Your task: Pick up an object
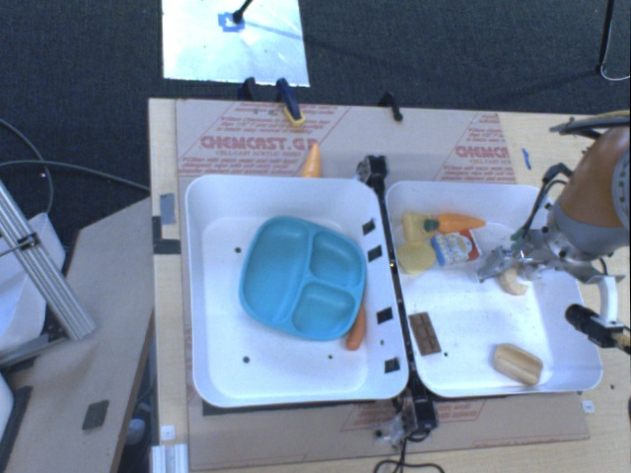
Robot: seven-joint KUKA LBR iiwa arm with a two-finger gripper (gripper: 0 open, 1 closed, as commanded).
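My gripper [500, 263] hangs low over the middle of the right bin [473, 382], reaching in from the right. Just beside it on the bin floor lies a small pale, banana-like piece [513, 284]. To its left sit a white and blue packet [453, 249], a yellow block [415, 256], a second yellow piece [414, 227] and an orange carrot [459, 222]. Nearer the front are a brown chocolate bar [425, 333] and a tan bread loaf [518, 364]. I see nothing held in the gripper.
The left bin [217, 363] holds a blue divided plate [304, 277] with a small orange carrot [356, 329] at its front right edge. An orange cone [312, 161] lies on the cardboard behind the bins. The black divider [383, 264] runs between the bins.
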